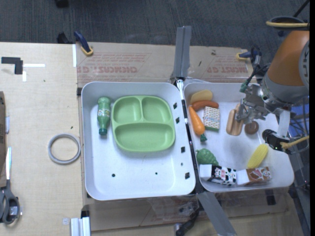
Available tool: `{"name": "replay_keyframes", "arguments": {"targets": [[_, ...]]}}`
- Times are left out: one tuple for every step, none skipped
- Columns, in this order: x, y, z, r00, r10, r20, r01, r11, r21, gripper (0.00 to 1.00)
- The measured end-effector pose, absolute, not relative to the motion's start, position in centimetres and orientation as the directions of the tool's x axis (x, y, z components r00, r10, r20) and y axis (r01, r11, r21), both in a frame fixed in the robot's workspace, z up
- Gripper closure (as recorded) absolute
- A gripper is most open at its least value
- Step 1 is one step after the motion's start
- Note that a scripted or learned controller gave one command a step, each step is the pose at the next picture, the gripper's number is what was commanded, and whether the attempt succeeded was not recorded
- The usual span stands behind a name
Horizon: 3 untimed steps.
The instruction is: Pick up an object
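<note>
I have the hand (244,116) low in the right bin (231,154), at about two o'clock from the bin's middle, crowding a brown bread roll (233,122) that stands on end just beside it. I cannot tell how the hand is set or whether it grips anything. The roll looks the likely target. The corn cob (258,156) lies at five o'clock, the carrot (196,121) at nine, both apart from the arm.

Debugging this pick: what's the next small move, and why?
Probably a short straight descent: the gripper hovers in the right bin beside the brown bottle-like item, nothing visibly between its fingers. Finger state is unclear from this view.
</note>
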<state>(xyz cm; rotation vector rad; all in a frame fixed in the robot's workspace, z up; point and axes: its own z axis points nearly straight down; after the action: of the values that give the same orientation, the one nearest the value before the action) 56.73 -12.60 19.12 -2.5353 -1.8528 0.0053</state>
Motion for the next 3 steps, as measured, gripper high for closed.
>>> {"name": "replay_keyframes", "arguments": {"targets": [[59.87, -16.88, 16.73, -0.041, 0.999, -0.001, 0.999, 0.041, -0.002, 0.0], [59.89, -16.98, 17.49, -0.04, 0.999, -0.002, 0.999, 0.04, -0.004, 1.0], [59.89, -16.97, 17.49, -0.04, 0.999, -0.002, 0.999, 0.04, -0.004, 0.0]]}}
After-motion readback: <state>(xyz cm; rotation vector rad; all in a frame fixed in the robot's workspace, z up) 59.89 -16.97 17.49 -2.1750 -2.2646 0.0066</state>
